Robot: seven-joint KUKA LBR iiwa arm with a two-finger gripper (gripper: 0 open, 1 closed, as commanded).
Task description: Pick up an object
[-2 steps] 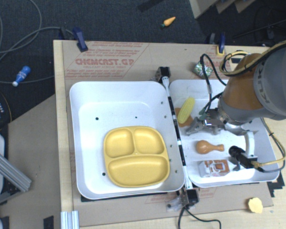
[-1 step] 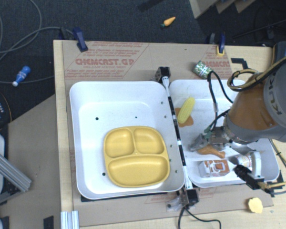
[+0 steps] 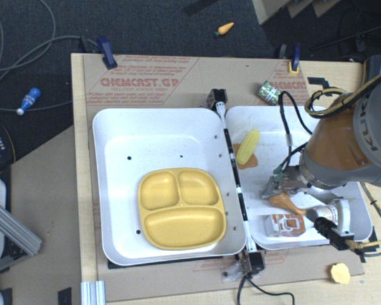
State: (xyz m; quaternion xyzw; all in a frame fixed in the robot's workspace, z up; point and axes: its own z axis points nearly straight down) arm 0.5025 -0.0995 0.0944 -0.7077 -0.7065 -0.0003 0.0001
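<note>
1. two white bins sit side by side; the left bin [image 3: 114,170] holds a yellow divided plate [image 3: 181,207], fully in sight.
2. in the right bin [image 3: 267,116], a corn cob [image 3: 248,146] lies near the divider, partly covering an orange piece [image 3: 247,162] beneath it.
3. the gripper [image 3: 278,186] sits low over an orange object [image 3: 286,201]; whether its fingers are apart or together cannot be made out.
4. a printed packet [image 3: 286,223] lies near the front wall.
5. the arm [image 3: 343,148] hides the bin's right part.
</note>
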